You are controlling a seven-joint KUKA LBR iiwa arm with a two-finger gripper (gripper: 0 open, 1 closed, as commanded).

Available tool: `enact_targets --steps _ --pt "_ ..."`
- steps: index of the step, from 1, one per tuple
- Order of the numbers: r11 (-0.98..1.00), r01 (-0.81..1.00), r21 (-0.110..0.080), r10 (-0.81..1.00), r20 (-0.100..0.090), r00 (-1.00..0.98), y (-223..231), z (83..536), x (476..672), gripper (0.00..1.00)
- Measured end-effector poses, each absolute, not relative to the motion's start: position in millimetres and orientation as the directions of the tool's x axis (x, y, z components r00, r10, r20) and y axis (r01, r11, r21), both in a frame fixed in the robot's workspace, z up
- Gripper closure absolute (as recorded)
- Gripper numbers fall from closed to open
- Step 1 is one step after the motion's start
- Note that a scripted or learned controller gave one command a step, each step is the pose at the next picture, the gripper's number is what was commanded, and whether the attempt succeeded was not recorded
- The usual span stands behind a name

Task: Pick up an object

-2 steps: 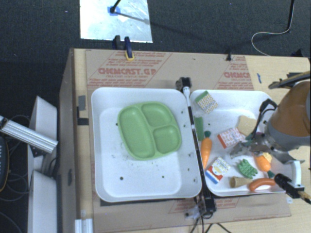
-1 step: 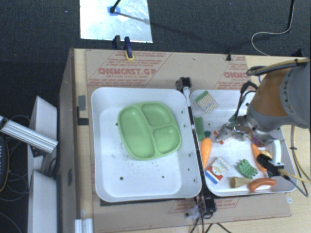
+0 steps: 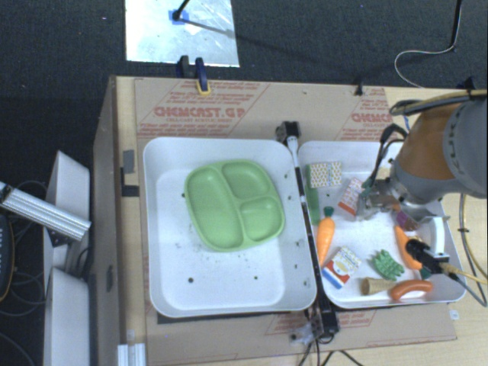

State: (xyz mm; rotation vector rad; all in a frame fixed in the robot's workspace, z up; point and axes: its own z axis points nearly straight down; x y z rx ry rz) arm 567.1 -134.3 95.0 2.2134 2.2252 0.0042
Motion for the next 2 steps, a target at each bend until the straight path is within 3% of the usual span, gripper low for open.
enact_targets --steps 1,2 --pt "0.005 1.0 0.004 1.0 0.0 -0.005 -134 95 567.1 0.0" --pt "0.005 1.0 0.003 1.0 0.0 -0.005 -113 85 645.3 0.0"
